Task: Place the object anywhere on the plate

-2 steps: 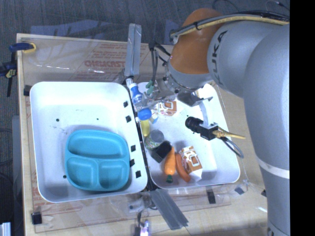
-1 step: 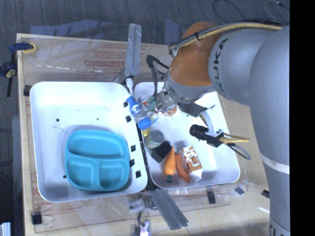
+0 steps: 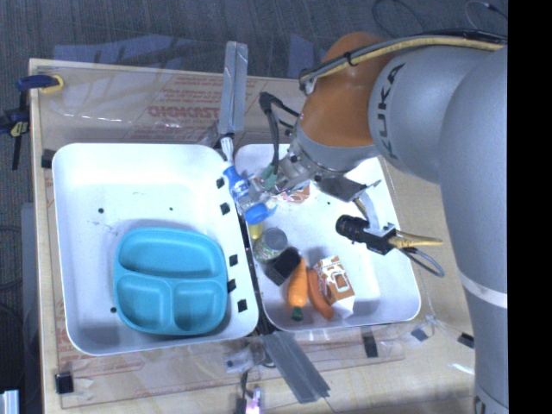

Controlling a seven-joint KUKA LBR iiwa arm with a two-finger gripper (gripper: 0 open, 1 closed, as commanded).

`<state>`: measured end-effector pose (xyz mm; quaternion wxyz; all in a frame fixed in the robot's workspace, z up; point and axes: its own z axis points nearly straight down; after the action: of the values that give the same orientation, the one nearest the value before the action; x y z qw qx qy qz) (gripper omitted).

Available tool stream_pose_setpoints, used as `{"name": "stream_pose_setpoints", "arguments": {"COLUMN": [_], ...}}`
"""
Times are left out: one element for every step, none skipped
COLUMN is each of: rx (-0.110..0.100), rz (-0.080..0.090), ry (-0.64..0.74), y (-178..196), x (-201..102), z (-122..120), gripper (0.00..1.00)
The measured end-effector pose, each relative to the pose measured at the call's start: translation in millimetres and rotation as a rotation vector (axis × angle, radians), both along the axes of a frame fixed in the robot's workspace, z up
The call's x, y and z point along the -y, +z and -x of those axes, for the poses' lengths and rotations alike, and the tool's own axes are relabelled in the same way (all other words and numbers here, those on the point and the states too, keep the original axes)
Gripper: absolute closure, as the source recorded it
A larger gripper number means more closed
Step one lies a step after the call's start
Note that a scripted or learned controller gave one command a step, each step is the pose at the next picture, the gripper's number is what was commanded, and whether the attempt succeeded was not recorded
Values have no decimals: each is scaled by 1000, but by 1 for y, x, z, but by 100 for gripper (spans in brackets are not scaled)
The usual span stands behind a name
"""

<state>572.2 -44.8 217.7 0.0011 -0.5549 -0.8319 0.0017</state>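
In the far left corner of the right bin [image 3: 384,274], the claw [image 3: 274,179] sits low beside a bottle [image 3: 246,195] (clear with blue ends, as far as the view allows). The bottle lies tilted against the wall between the two bins. The wrist hides the working end, so I cannot tell whether the claw is apart or together, nor whether it touches the bottle. Nothing shows as held.

I take the bottle to be the task's thing, since the arm [image 3: 414,102] has its tool down right next to it. Its spot against the wall is awkward, leaving little room on that side, which may be why the wrist comes in at a slant from the right.

The other things crowd the near left part of the same bin: a can [image 3: 270,242] just near of the bottle, a black block [image 3: 283,266] touching the can, two carrots [image 3: 297,289] side by side, and a box [image 3: 335,283] just right of them. A sweep toward the near side could knock the can.

The plate [image 3: 172,283] lies flat in the near half of the left bin [image 3: 129,188], its three compartments bare. It is close to the dividing wall, so the carry looks short: lift, cross the wall, lower. Both bins rest on the table [image 3: 121,93]. The placing is not yet done.
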Motion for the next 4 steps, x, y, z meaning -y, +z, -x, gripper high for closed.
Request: {"name": "stream_pose_setpoints", "arguments": {"rx": [0,1,2,-2], "rz": [-1,-1,0,0], "ry": [33,32,-74,-87], "y": [-27,-27,21,-28], "x": [-71,-70,-22,-115], "z": [32,32,-11,35], "gripper": [100,0,0,0]}}
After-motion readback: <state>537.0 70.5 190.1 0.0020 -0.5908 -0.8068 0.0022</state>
